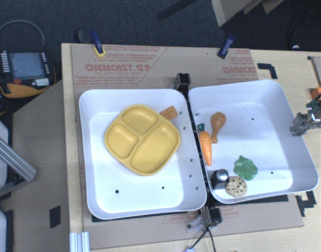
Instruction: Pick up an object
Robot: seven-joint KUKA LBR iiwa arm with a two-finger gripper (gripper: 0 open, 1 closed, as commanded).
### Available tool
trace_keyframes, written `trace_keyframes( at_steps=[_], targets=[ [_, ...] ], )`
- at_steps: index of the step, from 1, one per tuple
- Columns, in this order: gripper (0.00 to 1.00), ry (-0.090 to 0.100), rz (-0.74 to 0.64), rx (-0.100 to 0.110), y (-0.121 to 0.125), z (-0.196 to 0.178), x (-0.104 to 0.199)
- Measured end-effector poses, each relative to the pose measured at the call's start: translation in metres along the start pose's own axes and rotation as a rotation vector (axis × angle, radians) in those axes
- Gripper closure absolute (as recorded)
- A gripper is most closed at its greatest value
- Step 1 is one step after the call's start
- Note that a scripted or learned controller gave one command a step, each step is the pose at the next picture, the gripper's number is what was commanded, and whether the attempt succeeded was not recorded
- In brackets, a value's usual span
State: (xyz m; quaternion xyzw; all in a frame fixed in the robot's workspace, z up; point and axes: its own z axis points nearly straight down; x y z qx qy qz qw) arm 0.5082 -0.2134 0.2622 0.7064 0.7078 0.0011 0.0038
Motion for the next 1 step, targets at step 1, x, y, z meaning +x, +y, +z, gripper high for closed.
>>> trace_keyframes(
  at_steps=[1],
  targets=[
    [1.0, 0.005, -0.004, 0.006, 0.0042, -0.0057, 0.0526]
  ],
)
